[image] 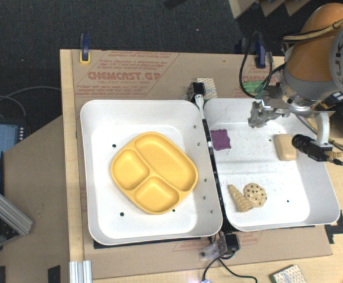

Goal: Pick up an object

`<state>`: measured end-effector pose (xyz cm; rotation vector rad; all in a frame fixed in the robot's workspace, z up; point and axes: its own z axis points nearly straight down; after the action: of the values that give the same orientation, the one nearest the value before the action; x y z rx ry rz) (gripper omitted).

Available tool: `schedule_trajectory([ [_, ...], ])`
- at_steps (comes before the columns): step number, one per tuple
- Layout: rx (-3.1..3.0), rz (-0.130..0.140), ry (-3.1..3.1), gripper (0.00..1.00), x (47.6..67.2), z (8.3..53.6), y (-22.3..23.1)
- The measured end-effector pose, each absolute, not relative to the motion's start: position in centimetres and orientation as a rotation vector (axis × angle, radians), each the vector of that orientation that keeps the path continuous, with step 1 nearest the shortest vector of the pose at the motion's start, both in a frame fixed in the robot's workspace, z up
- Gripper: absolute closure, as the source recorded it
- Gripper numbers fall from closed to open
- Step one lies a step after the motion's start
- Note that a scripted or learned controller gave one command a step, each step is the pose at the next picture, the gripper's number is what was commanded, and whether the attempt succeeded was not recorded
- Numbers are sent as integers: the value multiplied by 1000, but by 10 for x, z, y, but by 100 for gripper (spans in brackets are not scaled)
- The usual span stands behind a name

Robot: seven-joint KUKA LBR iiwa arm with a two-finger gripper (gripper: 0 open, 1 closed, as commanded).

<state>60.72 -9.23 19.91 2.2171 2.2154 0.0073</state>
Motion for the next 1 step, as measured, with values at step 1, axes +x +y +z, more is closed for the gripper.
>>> schedule_trajectory([
  [1, 2218, 5, 2215, 100, 598, 240, -115],
])
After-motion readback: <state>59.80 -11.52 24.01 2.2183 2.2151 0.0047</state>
